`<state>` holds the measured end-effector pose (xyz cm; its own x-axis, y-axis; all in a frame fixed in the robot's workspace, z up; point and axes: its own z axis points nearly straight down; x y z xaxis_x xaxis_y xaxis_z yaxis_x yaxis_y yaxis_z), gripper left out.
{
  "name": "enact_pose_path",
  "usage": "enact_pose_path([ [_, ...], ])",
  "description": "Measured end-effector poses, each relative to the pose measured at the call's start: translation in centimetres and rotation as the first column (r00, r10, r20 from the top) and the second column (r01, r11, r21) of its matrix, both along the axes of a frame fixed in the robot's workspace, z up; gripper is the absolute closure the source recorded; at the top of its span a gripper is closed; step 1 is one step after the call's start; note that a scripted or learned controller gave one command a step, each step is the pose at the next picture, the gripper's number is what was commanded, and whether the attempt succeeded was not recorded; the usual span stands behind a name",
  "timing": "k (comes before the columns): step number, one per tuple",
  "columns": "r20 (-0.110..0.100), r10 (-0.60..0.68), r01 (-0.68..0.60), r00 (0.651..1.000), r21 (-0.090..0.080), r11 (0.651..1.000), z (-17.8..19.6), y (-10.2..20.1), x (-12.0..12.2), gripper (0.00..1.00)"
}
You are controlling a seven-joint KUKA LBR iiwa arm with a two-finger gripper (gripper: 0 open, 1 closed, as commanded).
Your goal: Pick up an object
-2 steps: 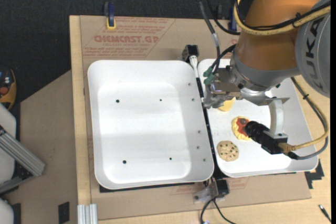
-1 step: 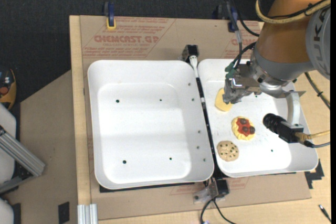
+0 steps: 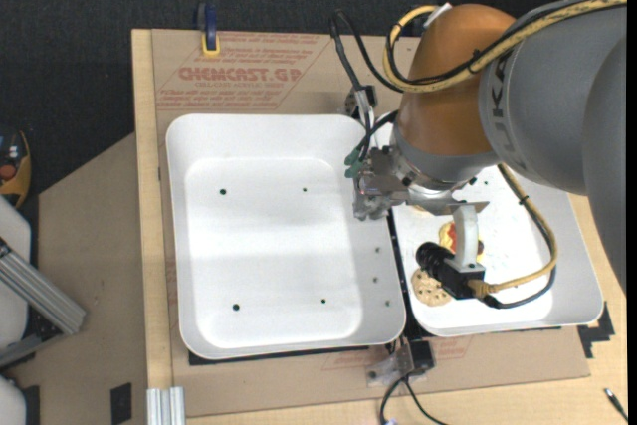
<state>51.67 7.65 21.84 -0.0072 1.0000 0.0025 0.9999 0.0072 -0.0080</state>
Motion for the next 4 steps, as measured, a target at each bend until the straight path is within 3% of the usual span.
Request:
enact_pose_path([
  [1,0.028,-0.005,0.005,1.000,0.002,1.000,18.0,-0.6,-2.5,1.00],
  [2,-0.003,-0.001,0.001,1.000,-0.004,1.000,3.4,6.6,1.9,1.00],
  [3,0.021,0.000,0.000,1.000,0.004,1.000,14.5,11.8,2.9,1.00],
  [4,-0.004,-0.003,0.003,1.000,-0.005,1.000,4.6,15.0,0.4,1.00],
])
